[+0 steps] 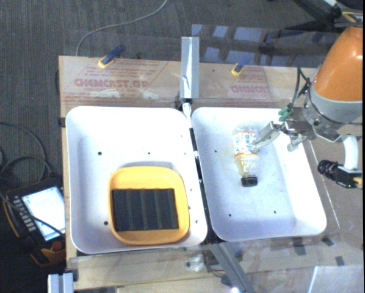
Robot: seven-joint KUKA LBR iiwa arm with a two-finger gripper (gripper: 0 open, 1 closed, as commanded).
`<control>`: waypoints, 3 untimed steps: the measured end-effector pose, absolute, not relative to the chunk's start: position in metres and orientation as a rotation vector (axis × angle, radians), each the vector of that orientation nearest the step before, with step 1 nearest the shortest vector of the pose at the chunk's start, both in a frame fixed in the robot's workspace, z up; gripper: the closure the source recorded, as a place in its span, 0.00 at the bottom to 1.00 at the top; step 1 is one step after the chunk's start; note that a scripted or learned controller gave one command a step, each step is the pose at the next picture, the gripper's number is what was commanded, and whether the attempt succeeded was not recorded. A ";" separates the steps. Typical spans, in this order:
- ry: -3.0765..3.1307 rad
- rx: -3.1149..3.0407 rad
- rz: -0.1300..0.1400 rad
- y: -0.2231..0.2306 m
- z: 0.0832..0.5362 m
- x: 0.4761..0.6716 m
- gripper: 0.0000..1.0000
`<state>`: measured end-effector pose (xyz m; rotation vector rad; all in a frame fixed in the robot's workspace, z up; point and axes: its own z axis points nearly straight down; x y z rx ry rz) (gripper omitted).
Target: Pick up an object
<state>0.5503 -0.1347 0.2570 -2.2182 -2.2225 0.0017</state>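
A small clear bottle (246, 152) with a dark cap lies on its side in the right bin (292, 212), near its centre. The end effector (274, 132) sits just beside the bottle's upper end, fingers spread, gripping nothing. The left bin (91, 133) holds a yellow sponge-like block (149, 205) with a dark face.

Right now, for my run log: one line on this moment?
gripper: over right bin | touching bottle | bottle: lying flat | left bin: yellow tray
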 end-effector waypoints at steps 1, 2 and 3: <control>-2.329 -2.108 0.000 -0.159 0.094 0.592 0.00; -2.330 -2.108 -0.003 -0.158 0.103 0.592 1.00; -2.460 -1.953 0.000 -0.118 0.169 0.630 1.00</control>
